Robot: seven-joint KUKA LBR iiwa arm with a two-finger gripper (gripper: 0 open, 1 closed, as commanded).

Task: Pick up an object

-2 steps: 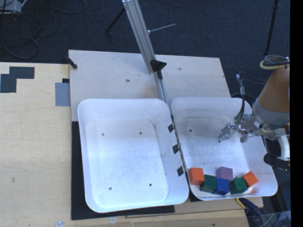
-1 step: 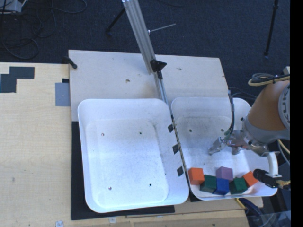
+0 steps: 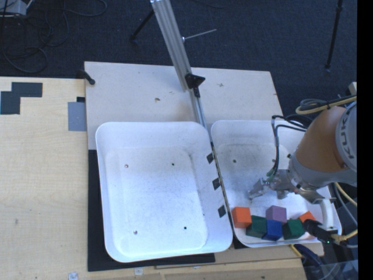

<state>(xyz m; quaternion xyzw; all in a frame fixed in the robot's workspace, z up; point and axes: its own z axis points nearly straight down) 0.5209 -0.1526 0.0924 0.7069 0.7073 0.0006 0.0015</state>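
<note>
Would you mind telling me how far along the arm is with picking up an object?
Done: the gripper is over the right bin, just above the blocks. In hand: nothing shows between its fingers. Left: the orange block, purple block, blue block and green block all lie clustered at the bin's near edge, so one has yet to be grasped and lifted.

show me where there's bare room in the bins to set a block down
The left bin shows open white floor from rim to rim. In the right bin, the far half is bare, between the divider and the arm. Its near end is crowded: orange block, purple block, blue block and green blocks, with the gripper just above them.
</note>
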